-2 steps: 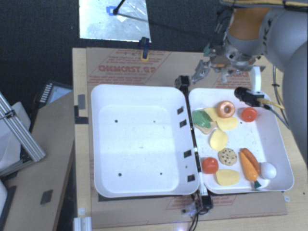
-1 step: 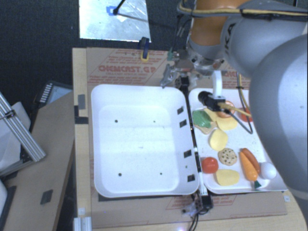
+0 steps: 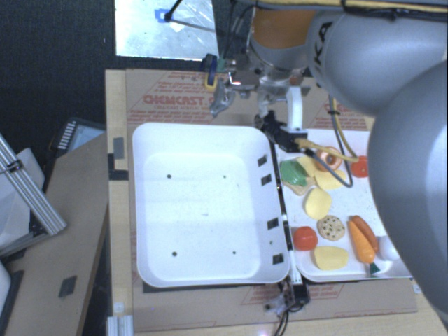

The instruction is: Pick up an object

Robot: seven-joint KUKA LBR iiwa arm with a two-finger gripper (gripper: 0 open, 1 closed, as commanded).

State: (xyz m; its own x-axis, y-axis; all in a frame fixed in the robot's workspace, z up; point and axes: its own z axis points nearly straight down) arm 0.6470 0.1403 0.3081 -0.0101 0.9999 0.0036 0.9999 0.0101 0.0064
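- On the counter (image 3: 119, 222): a sheet of brown printed cardboard (image 3: 175, 98) carrying two bins side by side, touching along one long wall.
- Toward the counter's left edge: the shallow white left bin (image 3: 203, 208).
- Toward the counter's right edge: the shallow white right bin (image 3: 348, 203), holding the toy food, its right edge partly covered by the arm.
- Reaching in from the right, across the right bin's far right corner: the grey robot arm with an orange band (image 3: 392, 82).
- Over the cardboard, just beyond the left bin's far edge, near its far right corner: the claw (image 3: 225, 98), apart from every toy; released or clenched, cannot tell.
- Against the right bin's left edge, toward its far left corner: a green leafy plastic toy vegetable (image 3: 294, 174).
- Touching that vegetable on its right: a pale yellow wedge-shaped toy piece (image 3: 330, 181).
- Just nearer, mid-bin: a pale yellow rounded toy piece (image 3: 318, 203).
- Nearer again: a round brown toy cookie with dark chips (image 3: 330, 227), and just beside it, by the left edge, a round red toy tomato (image 3: 304, 238).
- At the near edge, close to the cookie: a pale yellow flat toy piece (image 3: 330, 258).
- Right of the cookie, slanting toward the near right corner: an orange toy carrot (image 3: 362, 239).
- Near the far edge, half hidden by the arm: a small red toy (image 3: 359, 166).
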